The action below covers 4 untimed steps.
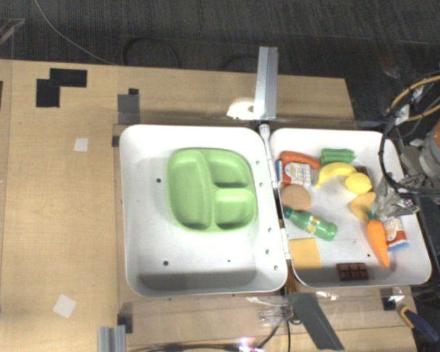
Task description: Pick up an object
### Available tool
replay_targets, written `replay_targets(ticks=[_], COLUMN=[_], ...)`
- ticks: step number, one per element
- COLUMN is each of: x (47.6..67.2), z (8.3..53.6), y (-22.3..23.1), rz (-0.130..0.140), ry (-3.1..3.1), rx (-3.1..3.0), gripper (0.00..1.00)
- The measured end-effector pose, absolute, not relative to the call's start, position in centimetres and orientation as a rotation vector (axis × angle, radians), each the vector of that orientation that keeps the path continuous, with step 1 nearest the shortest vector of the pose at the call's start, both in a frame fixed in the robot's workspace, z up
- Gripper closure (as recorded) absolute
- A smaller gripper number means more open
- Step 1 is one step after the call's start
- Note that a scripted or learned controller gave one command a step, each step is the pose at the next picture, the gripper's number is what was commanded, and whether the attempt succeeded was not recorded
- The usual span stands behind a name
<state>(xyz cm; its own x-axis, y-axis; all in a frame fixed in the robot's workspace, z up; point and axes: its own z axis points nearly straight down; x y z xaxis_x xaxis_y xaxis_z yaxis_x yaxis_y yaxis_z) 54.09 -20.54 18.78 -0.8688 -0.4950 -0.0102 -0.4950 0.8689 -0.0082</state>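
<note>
Tabletop (51, 218) of pale wood, seen from above at a slant, carrying two shallow white bins side by side near its right edge. Left bin (143, 270) holding a light green divided plate (209, 189), three compartments, lying about the middle of that bin. Right bin (418, 262) crowded with toy food. Along its far edge: a red-and-white carton (296, 171) with an orange strip at its far side, a green pepper-like piece (337, 155), a yellow banana (336, 171) just beside and nearer than it. Lemon (358, 183) right of the banana, another yellow piece (360, 207) just nearer. Brown round item (296, 197) against the dividing wall, green bottle (311, 224) lying tilted just nearer. Yellow cheese-like square (305, 253) close to the near left corner. Dark brown chocolate bar (353, 272) at the near edge. Orange carrot (378, 243) lying lengthwise toward the near right corner, touching a small red-and-white packet (396, 235) at its right.

Grey arm with orange band entering over the tabletop's right edge, with dark cables looping around it. Tool (385, 205) low over the right side of the right bin, just above the carrot's far end and beside the yellow piece. Cannot tell whether open or closed; nothing plainly seen gripped.
</note>
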Motion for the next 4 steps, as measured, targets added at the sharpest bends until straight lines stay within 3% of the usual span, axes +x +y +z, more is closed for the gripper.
replay_targets(ticks=[1,2,3,4], x=[54.0,51.0,51.6,51.6], z=[18.6,9.1,10.5,10.4], y=[-20.5,-20.7,-20.5,-20.5], rz=[-0.006,-0.013,-0.022,-0.021], ry=[3.028,3.040,3.021,3.022], rx=[-0.801,-0.728,-0.736,-0.736], gripper=[0.00,0.00,1.00,0.00])
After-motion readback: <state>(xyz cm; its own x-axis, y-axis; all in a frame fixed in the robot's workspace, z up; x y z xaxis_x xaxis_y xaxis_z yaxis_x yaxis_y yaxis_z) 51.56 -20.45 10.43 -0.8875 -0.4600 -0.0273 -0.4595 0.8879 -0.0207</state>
